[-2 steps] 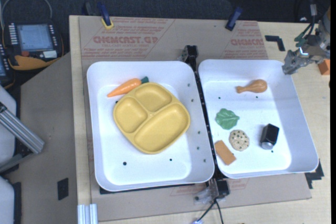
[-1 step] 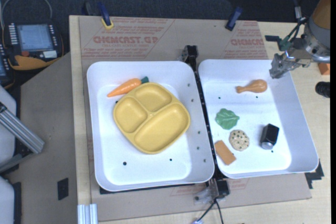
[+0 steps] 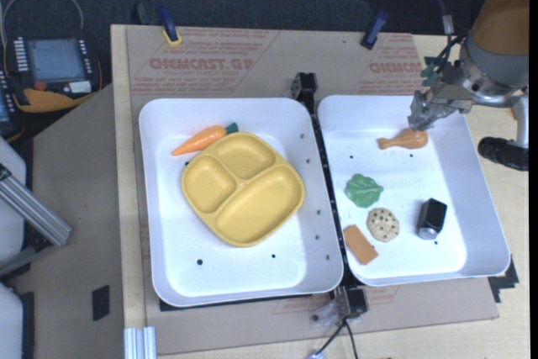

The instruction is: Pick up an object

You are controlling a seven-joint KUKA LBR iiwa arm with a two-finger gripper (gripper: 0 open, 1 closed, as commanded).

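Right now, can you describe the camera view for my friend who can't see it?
The robot's end effector hangs right over a toy chicken drumstick in the right white bin, which also holds a green leaf, a cookie, an orange slab and a black block. The left bin holds a yellow divided plate and a carrot.

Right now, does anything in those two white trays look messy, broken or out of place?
Nothing looks spilled or broken. The yellow divided plate sits turned at an angle in the left bin, with the toy carrot lying outside it by its upper rim.
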